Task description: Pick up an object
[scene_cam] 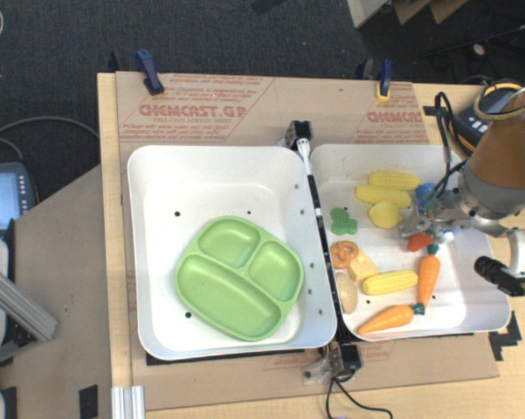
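- One gripper (426,227) hangs low over the right part of the right bin (367,160), at the end of the grey arm (498,168) that comes in from the right; whether it is apart, together or clamped on anything cannot be told, since the metal parts blur together.
- Just under the gripper sits a small red piece (418,242), partly covered and too small to identify, with a bit of blue (426,191) showing on the far side.
- Touching that spot, a carrot (428,278) stands with its long axis near to far, green top at the far end by the gripper, tip toward the near edge.
- A second carrot (390,319) lies near the bin's near edge, long axis left to right and slightly slanted, green top at the right, tip at the left.
- Between them a corn cob (390,281) lies left to right; another corn cob (393,180) lies at the far side, with a yellow lemon-like piece (385,214) just near it.
- Further left in that bin are a green toy (343,222), an orange ring-shaped slice (343,253) and a pale piece (347,297) near the dividing wall, hard to make out.
- The left bin (157,182) holds a green divided plate (238,277) with three compartments.
- Both bins sit on a cardboard sheet (201,107) held by blue clamps (148,70) at the far edge.
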{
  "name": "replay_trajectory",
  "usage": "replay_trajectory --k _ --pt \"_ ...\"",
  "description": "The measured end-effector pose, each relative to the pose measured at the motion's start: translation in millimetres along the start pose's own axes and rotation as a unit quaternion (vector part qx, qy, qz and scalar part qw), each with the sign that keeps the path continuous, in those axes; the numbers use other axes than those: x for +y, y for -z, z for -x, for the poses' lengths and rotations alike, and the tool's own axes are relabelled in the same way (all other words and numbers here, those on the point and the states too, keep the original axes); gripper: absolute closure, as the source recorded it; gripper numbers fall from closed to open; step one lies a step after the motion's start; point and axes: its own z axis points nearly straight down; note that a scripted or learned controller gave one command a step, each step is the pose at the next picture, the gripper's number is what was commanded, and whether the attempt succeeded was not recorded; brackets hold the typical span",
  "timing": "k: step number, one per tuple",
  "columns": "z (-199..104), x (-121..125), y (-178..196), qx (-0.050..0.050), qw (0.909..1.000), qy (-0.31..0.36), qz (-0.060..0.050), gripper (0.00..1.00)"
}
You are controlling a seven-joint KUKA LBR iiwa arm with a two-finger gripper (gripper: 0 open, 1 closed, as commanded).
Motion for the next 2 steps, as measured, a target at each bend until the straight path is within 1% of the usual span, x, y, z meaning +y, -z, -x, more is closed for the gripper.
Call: replay_trajectory --k 1,2 --pt "-74.5 14.1 -11.2 0.001 1.0 0.002 -0.003 1.0" --pt "-141.8 0.2 95.9 0.001 1.0 0.003 0.003 1.0"
